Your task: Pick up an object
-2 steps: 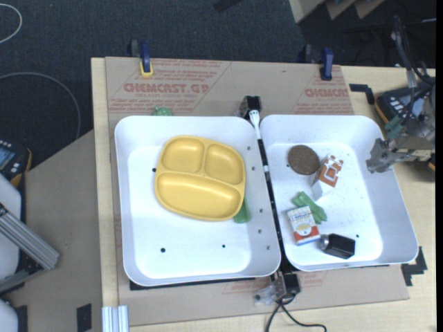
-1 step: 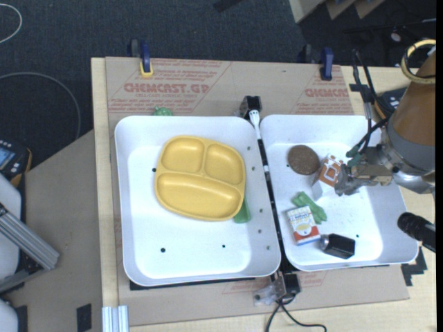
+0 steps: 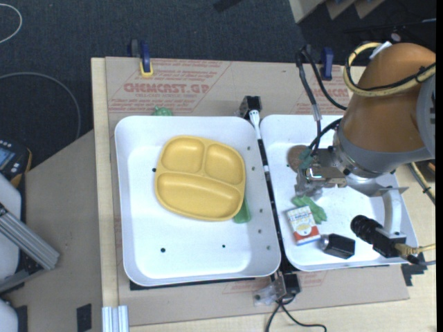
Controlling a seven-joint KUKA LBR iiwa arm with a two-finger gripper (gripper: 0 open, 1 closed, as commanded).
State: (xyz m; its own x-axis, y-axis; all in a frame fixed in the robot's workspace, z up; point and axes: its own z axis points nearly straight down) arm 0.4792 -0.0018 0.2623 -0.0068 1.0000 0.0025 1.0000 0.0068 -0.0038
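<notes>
My gripper (image 3: 309, 182) is low in the right bin (image 3: 360, 263), near its left side, under the orange band of the arm. Just below it lies a green leafy piece (image 3: 311, 207), touching or nearly touching the gripper tip. In front of that lies a small white and red carton (image 3: 302, 225). A small black block (image 3: 338, 245) rests near the bin's front. A brown round thing (image 3: 297, 158) sits behind the gripper, partly hidden by it.
The left bin (image 3: 149, 254) holds a yellow divided plate (image 3: 201, 177) with a green piece (image 3: 242, 214) peeking from under its right edge. The raised rims of the two bins meet in the middle (image 3: 266, 185). The arm covers the right bin's back right.
</notes>
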